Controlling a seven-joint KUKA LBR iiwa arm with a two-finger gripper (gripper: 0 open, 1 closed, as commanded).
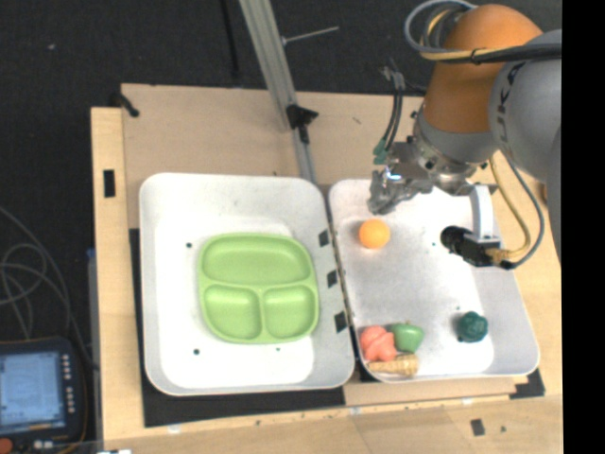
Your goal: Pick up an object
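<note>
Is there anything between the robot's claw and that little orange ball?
No. In the camera view the gripper hangs just above and beside the orange ball, with bare white bin floor between them.

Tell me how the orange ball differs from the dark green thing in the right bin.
The orange ball is bright orange and smooth; the dark green thing is deep green and lumpier. The ball lies near the bin's far left, just below the gripper; the green thing sits toward the near right corner, away from the arm. The ball looks slightly larger. Both are small, roundish, and lie apart from the other pieces.
</note>
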